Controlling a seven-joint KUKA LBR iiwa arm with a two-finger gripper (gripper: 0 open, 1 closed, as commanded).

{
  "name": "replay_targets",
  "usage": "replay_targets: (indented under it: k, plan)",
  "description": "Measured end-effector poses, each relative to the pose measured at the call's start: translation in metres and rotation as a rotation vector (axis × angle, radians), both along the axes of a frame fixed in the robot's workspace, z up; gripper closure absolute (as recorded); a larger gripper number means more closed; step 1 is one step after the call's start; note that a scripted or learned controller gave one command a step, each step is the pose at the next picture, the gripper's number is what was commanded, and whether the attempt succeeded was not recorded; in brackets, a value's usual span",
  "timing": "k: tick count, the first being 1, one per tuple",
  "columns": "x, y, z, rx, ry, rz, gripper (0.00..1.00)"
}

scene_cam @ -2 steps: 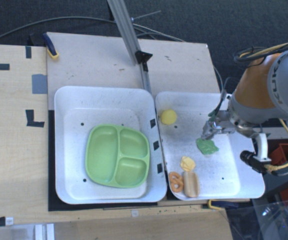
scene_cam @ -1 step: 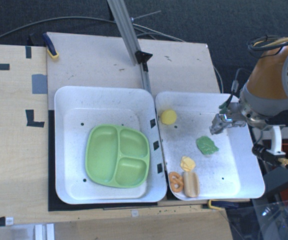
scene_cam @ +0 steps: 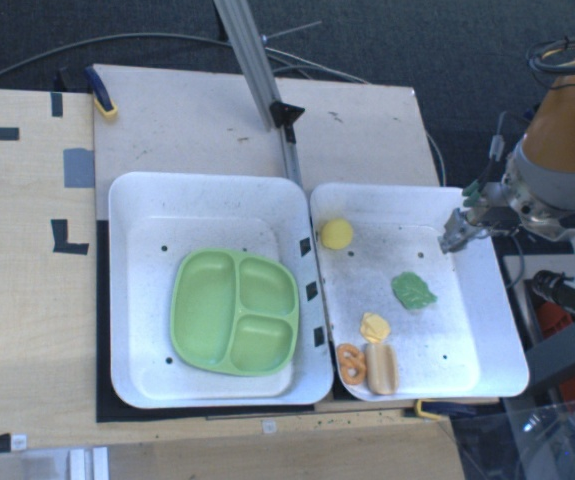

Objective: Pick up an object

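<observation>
The right bin (scene_cam: 487, 298) holds a yellow ball (scene_cam: 337, 234) at its far left, a green leafy piece (scene_cam: 413, 291) in the middle, and a small yellow piece (scene_cam: 374, 327), a pretzel (scene_cam: 350, 362) and a hot-dog bun (scene_cam: 381, 368) near its front left corner. My gripper (scene_cam: 456, 234) hangs over the right bin's far right side, to the right of the ball and above the green piece, with nothing seen between its fingers. The arm with its orange band (scene_cam: 559, 118) comes in from the right.
The left bin (scene_cam: 137, 368) bears a light green divided plate (scene_cam: 235, 312). A slanted metal pole (scene_cam: 257, 58) rises behind the bins. Cables run across the dark floor at the back. A blue and yellow clamp (scene_cam: 101, 93) sits on the bench's far left corner.
</observation>
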State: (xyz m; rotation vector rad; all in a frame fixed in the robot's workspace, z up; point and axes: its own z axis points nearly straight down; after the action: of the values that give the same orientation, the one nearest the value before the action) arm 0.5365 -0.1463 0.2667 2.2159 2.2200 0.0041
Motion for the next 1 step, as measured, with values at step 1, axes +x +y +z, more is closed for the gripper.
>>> replay_targets:
  k: [1]
  plan:
    - [0.0004,0.0004,0.0117,0.002,0.005,0.0,1.0]
